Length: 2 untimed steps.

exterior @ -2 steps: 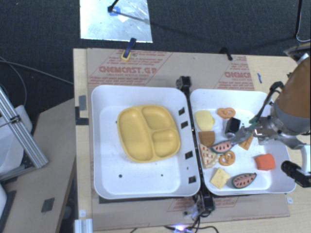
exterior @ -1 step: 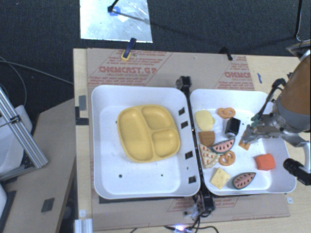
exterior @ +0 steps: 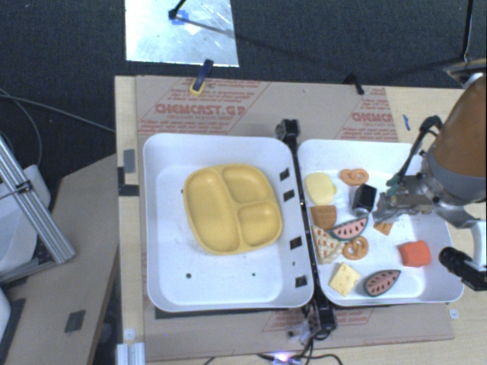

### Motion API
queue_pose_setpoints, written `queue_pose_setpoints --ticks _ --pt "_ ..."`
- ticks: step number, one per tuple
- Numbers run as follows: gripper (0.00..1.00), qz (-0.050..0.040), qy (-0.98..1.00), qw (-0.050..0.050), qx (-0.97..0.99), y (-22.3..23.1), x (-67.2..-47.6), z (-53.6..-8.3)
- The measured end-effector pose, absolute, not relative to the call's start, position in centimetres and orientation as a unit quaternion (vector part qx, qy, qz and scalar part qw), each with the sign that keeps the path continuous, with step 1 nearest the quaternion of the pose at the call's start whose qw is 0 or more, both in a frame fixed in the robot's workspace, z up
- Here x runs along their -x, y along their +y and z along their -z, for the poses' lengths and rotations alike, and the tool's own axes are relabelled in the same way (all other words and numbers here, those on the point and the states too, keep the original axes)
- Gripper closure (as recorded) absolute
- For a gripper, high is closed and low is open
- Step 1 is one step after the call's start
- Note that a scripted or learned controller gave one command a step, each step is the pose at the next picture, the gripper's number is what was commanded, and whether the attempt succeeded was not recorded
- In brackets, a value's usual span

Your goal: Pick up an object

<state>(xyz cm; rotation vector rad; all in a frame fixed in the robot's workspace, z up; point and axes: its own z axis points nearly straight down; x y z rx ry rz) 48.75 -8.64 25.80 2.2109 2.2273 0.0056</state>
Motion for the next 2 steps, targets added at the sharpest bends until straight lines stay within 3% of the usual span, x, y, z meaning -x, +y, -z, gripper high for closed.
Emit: queue_pose_setpoints --ticks 1,2 --pt "1.00 -0.0035 0.711 0.004 -0.703 -5.0 -61.5 -21.4" --pt "1.00 -0.0017 0.710 0.001 -0.705 -4.2 -66.8 -18.3"
